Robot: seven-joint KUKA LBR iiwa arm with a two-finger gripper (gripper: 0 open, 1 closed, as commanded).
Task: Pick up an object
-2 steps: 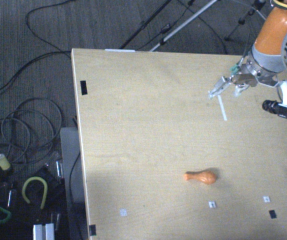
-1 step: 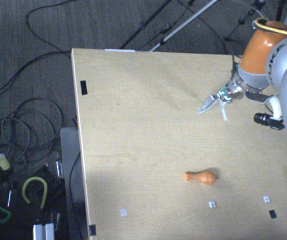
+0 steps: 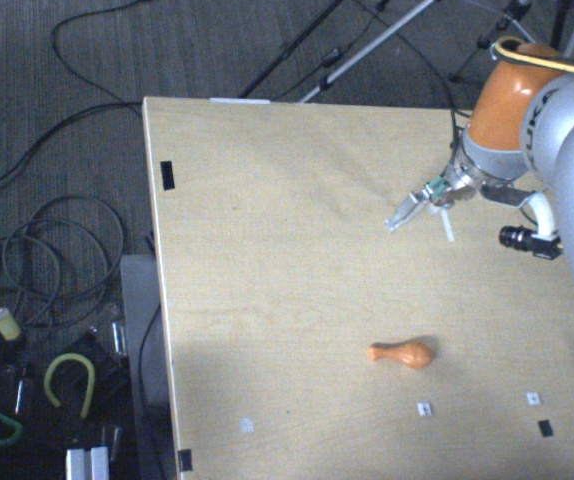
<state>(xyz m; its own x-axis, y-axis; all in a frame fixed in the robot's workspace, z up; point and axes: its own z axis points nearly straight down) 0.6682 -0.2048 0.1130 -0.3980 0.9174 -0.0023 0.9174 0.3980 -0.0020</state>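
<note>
An orange, pear-shaped object (image 3: pixel 403 354) lies on its side on the beige bench top (image 3: pixel 267 268), toward the lower middle. My gripper (image 3: pixel 420 230) hangs at the upper right of the bench, well above and slightly right of the object in the picture. Its two thin fingers (image 3: pixel 403 215) are spread apart, so it is open with nothing between them. The grey arm with its orange band (image 3: pixel 507 98) reaches in from the right.
Small square markers (image 3: pixel 424 408) sit near the bench's lower right, and a black tag (image 3: pixel 167 175) near its left edge. Cables, tools and stand legs lie on the dark floor to the left and behind the bench.
</note>
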